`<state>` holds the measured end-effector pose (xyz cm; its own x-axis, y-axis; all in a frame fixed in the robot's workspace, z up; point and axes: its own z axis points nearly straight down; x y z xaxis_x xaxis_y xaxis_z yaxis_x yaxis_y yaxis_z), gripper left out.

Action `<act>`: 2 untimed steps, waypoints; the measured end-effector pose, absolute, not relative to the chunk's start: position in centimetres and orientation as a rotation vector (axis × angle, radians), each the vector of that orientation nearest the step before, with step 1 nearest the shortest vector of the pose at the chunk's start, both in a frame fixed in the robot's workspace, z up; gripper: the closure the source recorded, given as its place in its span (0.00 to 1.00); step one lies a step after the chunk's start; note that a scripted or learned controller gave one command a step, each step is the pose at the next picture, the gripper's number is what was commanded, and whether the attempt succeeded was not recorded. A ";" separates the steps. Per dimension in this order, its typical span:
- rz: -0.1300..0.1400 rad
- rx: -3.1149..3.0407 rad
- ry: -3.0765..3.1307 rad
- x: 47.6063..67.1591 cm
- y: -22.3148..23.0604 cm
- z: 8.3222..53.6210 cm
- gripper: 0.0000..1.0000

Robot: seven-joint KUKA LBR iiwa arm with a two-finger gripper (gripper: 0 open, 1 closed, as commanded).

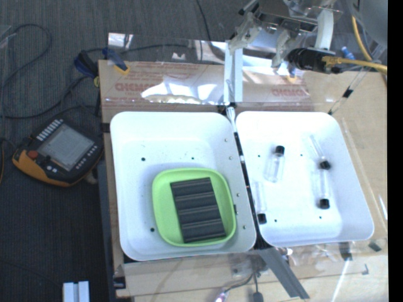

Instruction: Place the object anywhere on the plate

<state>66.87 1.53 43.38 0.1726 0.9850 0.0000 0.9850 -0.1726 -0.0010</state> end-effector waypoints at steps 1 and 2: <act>0.001 -2.492 -1.912 66.9 0.8 43.4 0.00; 0.005 -2.355 -2.081 66.9 1.6 43.4 0.00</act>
